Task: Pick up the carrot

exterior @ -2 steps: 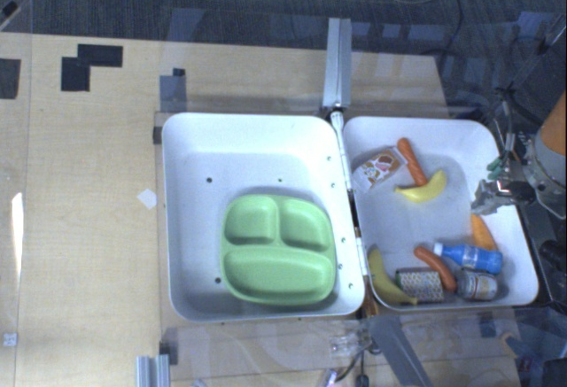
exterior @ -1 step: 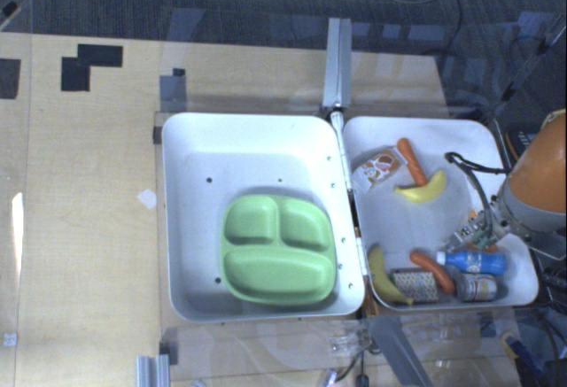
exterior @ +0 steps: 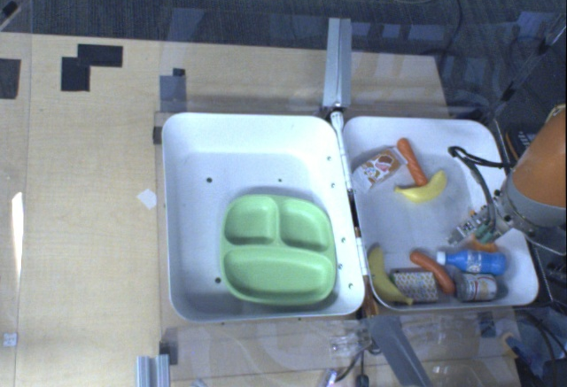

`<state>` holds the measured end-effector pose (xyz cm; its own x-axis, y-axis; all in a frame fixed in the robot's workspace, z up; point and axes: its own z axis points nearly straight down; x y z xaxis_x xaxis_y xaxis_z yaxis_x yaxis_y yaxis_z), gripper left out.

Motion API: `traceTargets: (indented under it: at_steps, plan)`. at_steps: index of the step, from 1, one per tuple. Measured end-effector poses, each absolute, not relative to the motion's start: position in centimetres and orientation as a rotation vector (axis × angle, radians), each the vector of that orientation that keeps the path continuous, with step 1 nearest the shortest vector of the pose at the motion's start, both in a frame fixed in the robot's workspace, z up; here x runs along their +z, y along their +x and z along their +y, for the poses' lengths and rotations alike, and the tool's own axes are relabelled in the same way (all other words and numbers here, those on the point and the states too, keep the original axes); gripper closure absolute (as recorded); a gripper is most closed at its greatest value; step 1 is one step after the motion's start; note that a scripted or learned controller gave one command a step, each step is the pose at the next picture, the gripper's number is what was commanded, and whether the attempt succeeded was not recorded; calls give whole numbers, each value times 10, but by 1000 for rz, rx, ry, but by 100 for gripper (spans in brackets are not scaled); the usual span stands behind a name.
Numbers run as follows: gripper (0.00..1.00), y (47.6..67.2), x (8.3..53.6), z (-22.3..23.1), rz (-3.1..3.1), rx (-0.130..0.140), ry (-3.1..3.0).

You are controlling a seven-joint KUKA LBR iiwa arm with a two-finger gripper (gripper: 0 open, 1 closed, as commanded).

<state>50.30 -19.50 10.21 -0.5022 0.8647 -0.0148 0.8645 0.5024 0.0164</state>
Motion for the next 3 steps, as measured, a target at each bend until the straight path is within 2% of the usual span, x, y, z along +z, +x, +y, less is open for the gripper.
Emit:
traceTargets:
  at_steps: [1,2,3]
  plan:
    - [100,502,341,-202,2930,1,1099]
    - [100,576,252,-143,3102,2,438]
    - [100,514,266,-206,3118,-3,295]
